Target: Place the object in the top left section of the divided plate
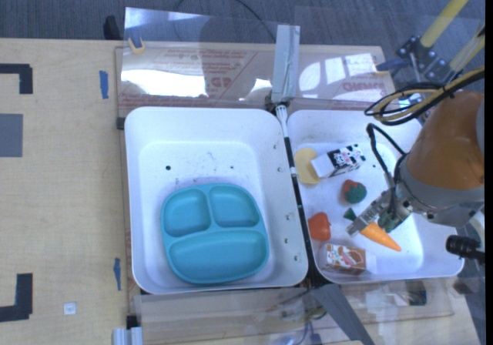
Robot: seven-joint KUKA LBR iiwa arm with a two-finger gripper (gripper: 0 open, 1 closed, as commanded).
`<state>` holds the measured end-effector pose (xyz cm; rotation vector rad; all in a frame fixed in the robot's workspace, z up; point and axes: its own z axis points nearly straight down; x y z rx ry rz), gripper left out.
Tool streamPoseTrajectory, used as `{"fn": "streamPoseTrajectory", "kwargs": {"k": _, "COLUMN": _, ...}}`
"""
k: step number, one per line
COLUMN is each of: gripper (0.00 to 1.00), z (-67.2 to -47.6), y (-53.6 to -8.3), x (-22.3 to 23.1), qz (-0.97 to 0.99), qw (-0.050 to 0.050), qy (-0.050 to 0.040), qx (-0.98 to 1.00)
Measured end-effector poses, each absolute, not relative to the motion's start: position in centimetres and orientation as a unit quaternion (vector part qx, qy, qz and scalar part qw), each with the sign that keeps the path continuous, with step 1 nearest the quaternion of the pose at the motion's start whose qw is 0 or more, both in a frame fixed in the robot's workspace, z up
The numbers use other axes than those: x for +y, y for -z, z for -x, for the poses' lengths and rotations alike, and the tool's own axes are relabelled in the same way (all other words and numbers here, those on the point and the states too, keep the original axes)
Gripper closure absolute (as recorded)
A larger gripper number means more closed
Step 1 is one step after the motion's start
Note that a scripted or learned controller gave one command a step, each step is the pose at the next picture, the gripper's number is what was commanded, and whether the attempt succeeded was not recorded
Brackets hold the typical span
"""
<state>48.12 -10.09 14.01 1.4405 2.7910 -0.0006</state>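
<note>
The end effector (375, 218) hangs low in the right bin (400, 116), its fingers closed on the thick end of an orange carrot (380, 235). The carrot lies nearly flat on the bin floor, its long axis running from the end effector down and to the right, tip pointing toward the bin's lower right corner. Just up and left of the end effector sits a green and red toy (354, 190); farther up are a black and white item (346, 158) and a yellow piece (307, 165). To the left lies a small red-orange toy (319, 224), and just below, a printed packet (345, 257). The blue divided plate (215, 243) rests in the left bin (200, 132), well to the left, across the wall where the two bins meet.
</note>
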Motion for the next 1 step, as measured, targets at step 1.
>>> {"fn": "streamPoseTrajectory", "kwargs": {"k": 1, "gripper": 1.0, "z": -48.15, "y": -18.2, "x": -8.22, "qz": -0.534, "qw": 0.0, "qy": 0.0005, "qx": 0.845}}
